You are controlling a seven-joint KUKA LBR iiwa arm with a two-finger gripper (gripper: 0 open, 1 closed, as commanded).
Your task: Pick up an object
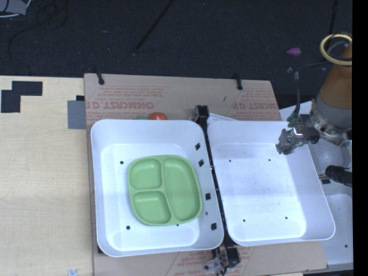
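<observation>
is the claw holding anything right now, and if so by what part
Nothing is held: the claw sits over the right bin's far edge, and the green divided plate lies in the left bin.

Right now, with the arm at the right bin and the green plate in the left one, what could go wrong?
1. The claw hangs over the right bin, far from the green plate; closing here would likely catch nothing.
2. The plate lies flat and wide, so it may slip from a grip.

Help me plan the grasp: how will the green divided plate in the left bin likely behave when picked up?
The green divided plate looks like moulded plastic, so probably stiff and light. It lies flat on the left bin floor, so its low rim likely gives the gripper little to pinch. Its smooth surface may slide when nudged.
</observation>
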